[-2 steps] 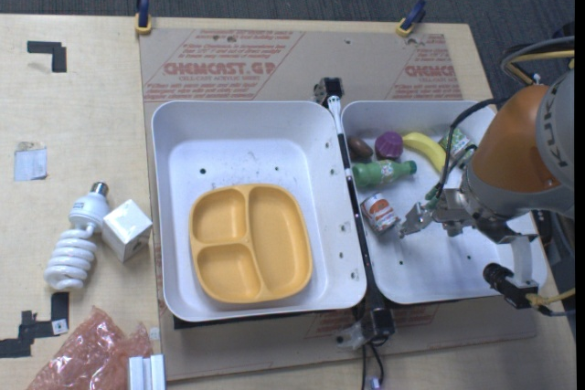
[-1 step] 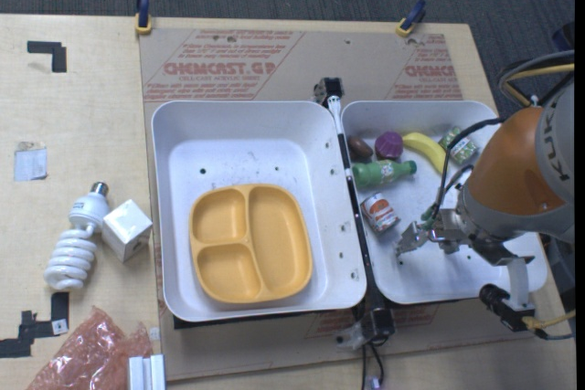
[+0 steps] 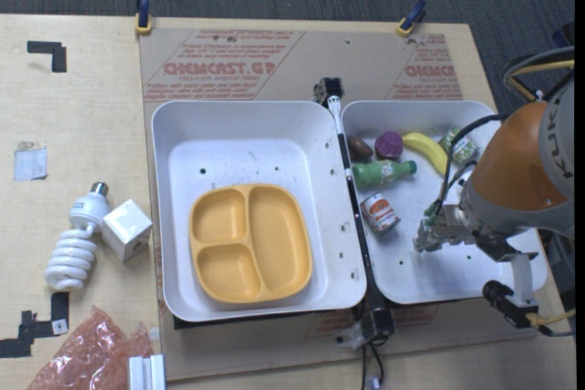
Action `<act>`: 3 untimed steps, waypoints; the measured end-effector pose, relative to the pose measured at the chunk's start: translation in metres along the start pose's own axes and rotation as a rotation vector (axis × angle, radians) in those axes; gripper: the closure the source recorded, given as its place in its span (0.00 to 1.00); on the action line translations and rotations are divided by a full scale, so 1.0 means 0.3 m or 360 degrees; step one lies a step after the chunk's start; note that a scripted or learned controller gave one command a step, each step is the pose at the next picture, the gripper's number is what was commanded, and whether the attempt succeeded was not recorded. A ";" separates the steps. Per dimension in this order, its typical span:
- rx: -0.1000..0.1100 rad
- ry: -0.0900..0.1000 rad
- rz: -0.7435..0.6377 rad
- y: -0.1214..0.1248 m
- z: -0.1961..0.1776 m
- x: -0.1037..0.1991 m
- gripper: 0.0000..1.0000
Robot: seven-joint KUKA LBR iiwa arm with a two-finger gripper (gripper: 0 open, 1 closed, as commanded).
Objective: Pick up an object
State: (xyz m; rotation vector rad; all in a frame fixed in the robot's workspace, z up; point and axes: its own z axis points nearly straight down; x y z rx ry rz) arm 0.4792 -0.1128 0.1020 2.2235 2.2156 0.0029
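I'm hovering the gripper (image 3: 430,237) over the right bin's (image 3: 439,283) middle; finger state unclear, nothing visibly picked yet.

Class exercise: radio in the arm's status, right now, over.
Pincer low over right bin, holding nothing seen. Nearest pick: small can, just left of it. Green bottle, banana beyond, untouched.
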 end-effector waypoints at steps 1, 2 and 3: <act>0.0000 0.0000 0.0000 0.000 0.000 0.000 0.00; -0.0005 -0.0001 0.0002 0.005 -0.033 -0.002 1.00; 0.0005 -0.0001 -0.0010 0.431 -0.027 0.002 1.00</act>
